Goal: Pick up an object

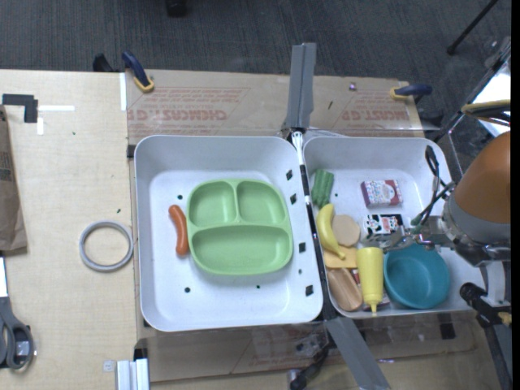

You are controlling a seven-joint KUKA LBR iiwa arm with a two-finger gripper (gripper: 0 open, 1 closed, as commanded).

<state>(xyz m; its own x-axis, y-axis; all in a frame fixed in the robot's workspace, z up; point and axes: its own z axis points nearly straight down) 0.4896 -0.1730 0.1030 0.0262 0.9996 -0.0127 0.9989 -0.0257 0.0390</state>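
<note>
The right bin holds a teal bowl, a yellow mustard bottle, a banana, a round tan cookie, a brown bun, a green cucumber, a red-and-white packet and a black-and-white box. The arm's grey body and orange band come in from the right. My gripper hangs low between the black-and-white box and the bowl's far rim. I see nothing held in it.
The left bin carries a green divided plate and an orange sausage. A grey tape ring, scissors and a brown bag lie on the bench to the left. Clamps sit along the bench's back edge.
</note>
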